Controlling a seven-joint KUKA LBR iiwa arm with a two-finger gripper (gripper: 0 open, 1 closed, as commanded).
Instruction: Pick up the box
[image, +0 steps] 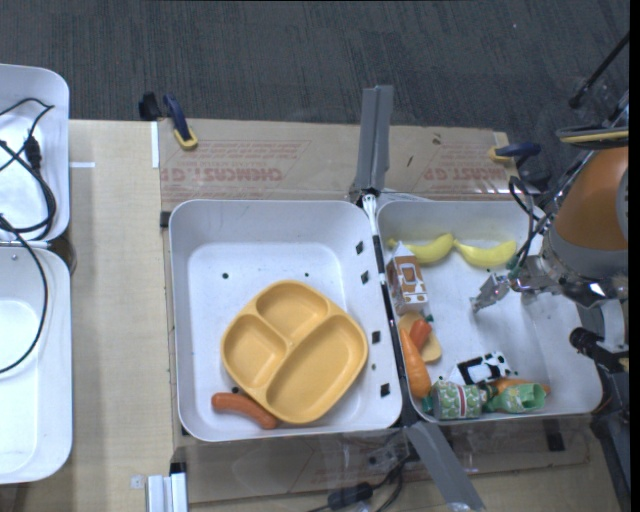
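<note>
1. so, the box lies in the right bin, close against its left wall, just under the bananas.
2. the gripper hovers mid-bin, well apart from the box; its fingers look slightly spread, pinching nothing.
3. it should travel toward the left wall, line up across the box's narrow sides, and avoid the carrot below it.

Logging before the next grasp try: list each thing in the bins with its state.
box: lying in right bin, against its left wall, not gripped
tool: over right bin, apart from box
divided yellow plate: upright in left bin
sausage: lying by plate's front edge
bananas: lying at right bin's back
</note>
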